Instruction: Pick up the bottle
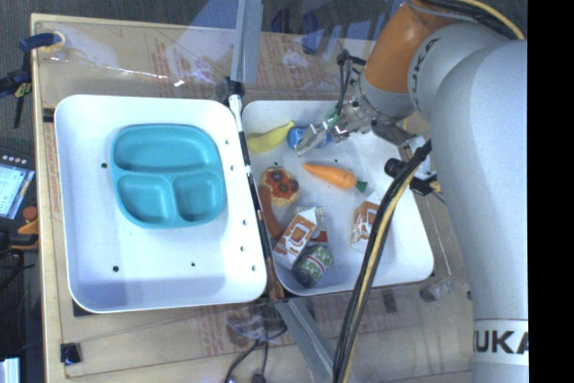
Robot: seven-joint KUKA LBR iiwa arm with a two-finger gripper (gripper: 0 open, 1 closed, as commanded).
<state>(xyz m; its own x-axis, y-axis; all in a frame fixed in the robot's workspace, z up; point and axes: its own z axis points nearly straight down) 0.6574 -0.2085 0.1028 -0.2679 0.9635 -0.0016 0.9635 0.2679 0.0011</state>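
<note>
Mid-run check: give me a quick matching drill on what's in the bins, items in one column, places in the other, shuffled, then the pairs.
Items:
1. blue divided tray
2. carrot
3. banana
4. gripper

Places:
A. middle of the right bin
B. far-left corner of the right bin
C. in the left bin
D. beside the banana's tip, above the right bin's far end

Pairs: 1-C, 2-A, 3-B, 4-D
</note>
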